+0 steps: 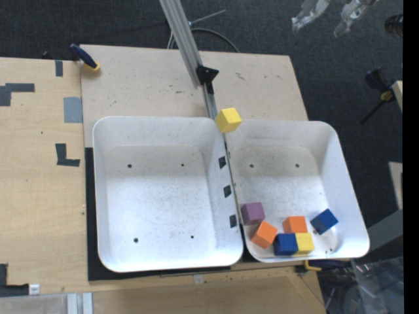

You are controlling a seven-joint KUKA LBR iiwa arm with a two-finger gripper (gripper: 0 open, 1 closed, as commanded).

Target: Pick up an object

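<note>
My gripper hangs high at the top right, well beyond the bins, its two pale fingers spread apart with nothing between them. Small blocks lie clustered at the near end of the right bin: a purple block, an orange block, a second orange block, a dark blue block, a yellow block and a blue block. Another yellow block rests on the far rim where the two bins meet.
The left bin sits beside the right one on the wooden bench. A slanted metal rail crosses down to the bins' shared far edge. A blue and yellow clamp lies at the bench's far left.
</note>
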